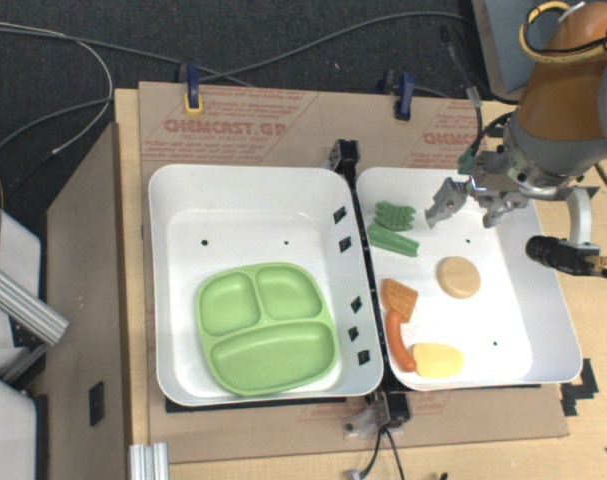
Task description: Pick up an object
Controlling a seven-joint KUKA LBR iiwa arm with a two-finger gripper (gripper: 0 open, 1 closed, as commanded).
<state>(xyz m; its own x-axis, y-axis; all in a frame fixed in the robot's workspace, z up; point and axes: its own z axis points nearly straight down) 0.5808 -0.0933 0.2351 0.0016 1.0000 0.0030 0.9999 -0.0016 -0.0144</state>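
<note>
The right bin (543, 313) holds a green ridged piece (393, 226), a tan round piece (459, 276), an orange wedge (400, 297), an orange-red carrot-like stick (398, 340) and a yellow piece (437, 359). My gripper (471, 205) hangs over the far part of this bin, right of the green piece and above the tan round one. Its two grey fingers (443, 203) stand spread apart with nothing between them.
The left bin (173, 268) holds a green divided plate (268, 326). A black divider with clips (355, 268) runs between the bins. Clamps (192, 88) sit on the far cardboard edge. The arm's grey body (563, 98) fills the upper right.
</note>
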